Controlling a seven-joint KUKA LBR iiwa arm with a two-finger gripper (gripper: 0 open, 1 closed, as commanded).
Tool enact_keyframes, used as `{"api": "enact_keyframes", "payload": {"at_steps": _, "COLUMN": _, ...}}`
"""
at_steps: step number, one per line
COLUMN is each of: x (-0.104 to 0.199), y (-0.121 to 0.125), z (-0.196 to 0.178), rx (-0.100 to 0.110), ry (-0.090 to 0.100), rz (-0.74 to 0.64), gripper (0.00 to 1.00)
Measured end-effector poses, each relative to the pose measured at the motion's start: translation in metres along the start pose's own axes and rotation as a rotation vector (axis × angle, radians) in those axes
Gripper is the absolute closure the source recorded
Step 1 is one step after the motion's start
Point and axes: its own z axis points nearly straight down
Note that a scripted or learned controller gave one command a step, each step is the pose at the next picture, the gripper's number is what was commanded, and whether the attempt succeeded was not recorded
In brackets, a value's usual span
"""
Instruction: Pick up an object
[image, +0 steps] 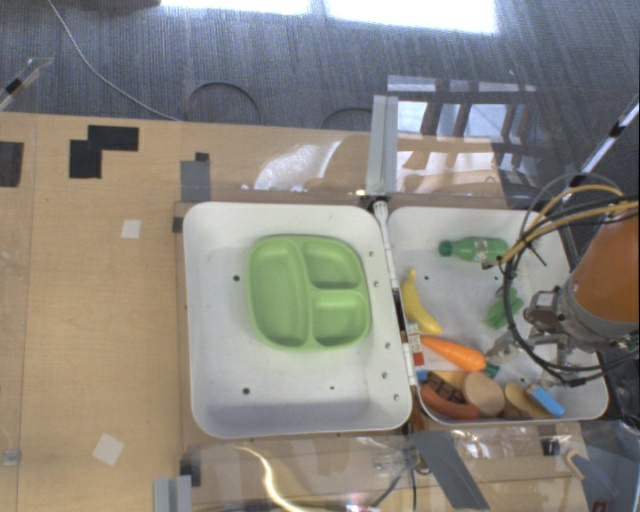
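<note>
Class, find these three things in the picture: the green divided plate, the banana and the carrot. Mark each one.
green divided plate (282, 300): camera view, on its large left compartment.
banana (419, 310): camera view, on the middle of its curved body.
carrot (455, 353): camera view, on the middle of its orange body.

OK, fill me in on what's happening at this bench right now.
The grey arm with the orange band is over the right bin, above its near right part. That bin holds play food: a green bottle, a banana, a carrot and more pieces piled along the near edge. The left bin holds a green divided plate. Nothing looks lifted yet; cables and the wrist block the view of the gripper.
</note>
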Motion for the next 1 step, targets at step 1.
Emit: {"api": "enact_keyframes", "payload": {"at_steps": 1, "x": -0.0182, "y": -0.0524, "z": -0.0569, "rx": -0.012, "ry": 0.002, "rz": -0.145, "gripper": 0.00}}
